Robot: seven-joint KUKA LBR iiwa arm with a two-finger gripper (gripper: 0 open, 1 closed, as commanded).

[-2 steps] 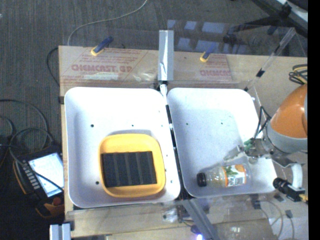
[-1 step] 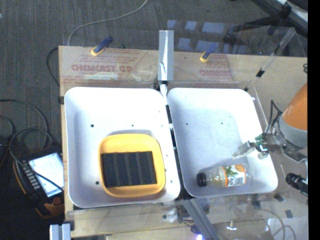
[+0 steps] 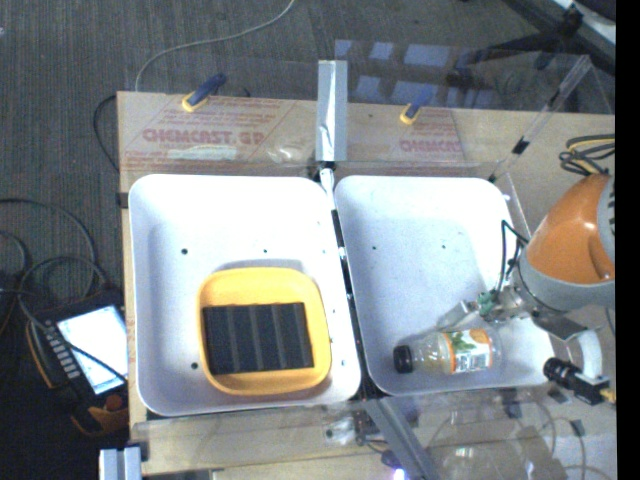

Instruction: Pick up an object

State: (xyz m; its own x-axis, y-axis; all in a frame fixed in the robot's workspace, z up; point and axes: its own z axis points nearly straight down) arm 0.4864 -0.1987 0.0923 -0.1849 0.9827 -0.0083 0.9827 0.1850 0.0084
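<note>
A small clear bottle (image 3: 450, 353) with a dark cap and an orange-green label lies on its side at the front right of the right bin (image 3: 420, 248), cap pointing left. My gripper (image 3: 487, 308) hangs just above the bottle's right end, at the end of the grey arm with the orange band (image 3: 570, 243) that comes in from the right. How the gripper stands is too small and cluttered to make out. A yellow square container (image 3: 265, 333) with a dark slatted top sits at the front middle of the left bin (image 3: 160, 258).
A metal post (image 3: 330, 118) rises at the back between the bins. Two yellow-blue clamps (image 3: 203, 92) (image 3: 415, 108) hold the board behind them. A lit tablet (image 3: 85, 343) and cables lie on the floor to the left.
</note>
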